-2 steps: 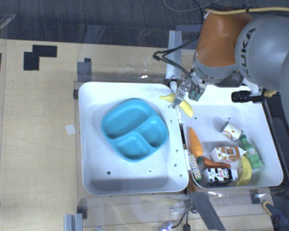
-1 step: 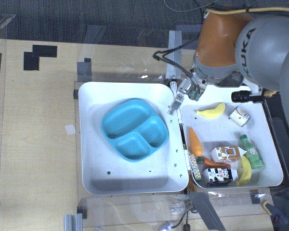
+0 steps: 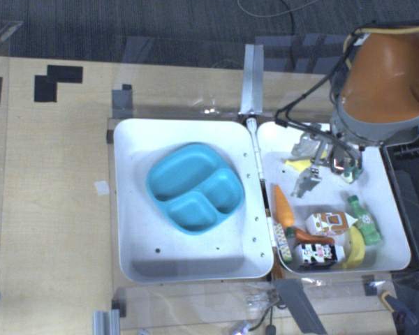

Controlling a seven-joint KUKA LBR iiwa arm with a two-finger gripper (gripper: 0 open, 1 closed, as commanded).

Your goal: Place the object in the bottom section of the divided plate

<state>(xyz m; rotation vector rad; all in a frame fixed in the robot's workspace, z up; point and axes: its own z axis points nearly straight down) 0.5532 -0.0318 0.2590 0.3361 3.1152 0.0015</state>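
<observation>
1. Arm and gripper [image 3: 309, 180]: the arm enters from the right, its orange band high in the camera view; the gripper hangs over the upper-left part of the right bin [image 3: 398, 253]. Whether it is parted or closed cannot be told at this angle, and nothing can be seen held in it

2. Likely task item: the yellow object [image 3: 298, 164], lying flat on the bin floor just beside and partly under the gripper. Which item the task means is not stated; this one is judged nearest the tool

3. Handling, yellow object: appears small, thin and light. Material unclear, and too much is hidden to say whether it is stiff or soft. A thin flat piece is judged hard to pinch from above; the exposed left edge looks the best purchase

4. Orientation: its visible part runs roughly left to right; the long axis cannot be fixed with confidence

5. Other contents, lower right bin: carrot [image 3: 283, 206], long axis up-down, tapered and probably slippery; small carton [image 3: 327, 223]; banana [image 3: 356, 246]; green bottle [image 3: 364, 222]; black-and-white box [image 3: 318, 255]

6. Destination: blue divided plate [image 3: 157, 180] in the left bin [image 3: 136, 257], well apart from the gripper; its bottom section [image 3: 193, 211] holds nothing yet
</observation>
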